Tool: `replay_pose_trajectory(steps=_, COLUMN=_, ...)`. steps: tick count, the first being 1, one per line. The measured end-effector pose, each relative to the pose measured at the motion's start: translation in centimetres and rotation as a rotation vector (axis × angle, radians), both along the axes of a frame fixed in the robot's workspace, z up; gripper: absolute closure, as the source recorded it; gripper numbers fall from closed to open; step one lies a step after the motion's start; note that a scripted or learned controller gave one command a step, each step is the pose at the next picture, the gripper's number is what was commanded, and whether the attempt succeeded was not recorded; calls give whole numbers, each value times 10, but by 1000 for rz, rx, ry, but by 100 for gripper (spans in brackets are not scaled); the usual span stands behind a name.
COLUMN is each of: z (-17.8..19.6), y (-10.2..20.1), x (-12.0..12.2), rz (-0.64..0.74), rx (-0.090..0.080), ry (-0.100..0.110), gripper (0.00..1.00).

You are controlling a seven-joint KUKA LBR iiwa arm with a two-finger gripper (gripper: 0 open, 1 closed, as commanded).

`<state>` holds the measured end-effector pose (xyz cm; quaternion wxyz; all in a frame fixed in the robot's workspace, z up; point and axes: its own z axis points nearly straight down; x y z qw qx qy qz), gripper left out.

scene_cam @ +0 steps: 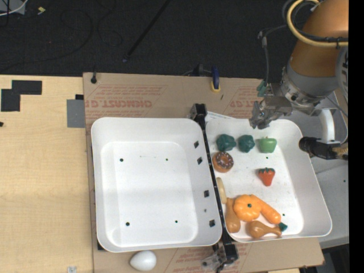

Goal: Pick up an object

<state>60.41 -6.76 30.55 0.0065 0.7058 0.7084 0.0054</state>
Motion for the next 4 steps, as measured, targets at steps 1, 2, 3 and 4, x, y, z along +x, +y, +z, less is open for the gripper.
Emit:
replay_pose_trajectory(steps=1, z=77, y=47, x=42, rz=3, rx=2, ry=8, gripper=100)
replay_pose_trajectory(steps=2, z=-53, y=150, x=25, rz=5, rx=3, ry=30, gripper=100)
replay_pose_trajectory(steps=3, z=132, y=213, x=41, rz=4, rx=6, ry=0, gripper=100)
replay_pose_trajectory(steps=4, z=240, y=318, x=38, rz=8, rx=8, ry=8, gripper=100)
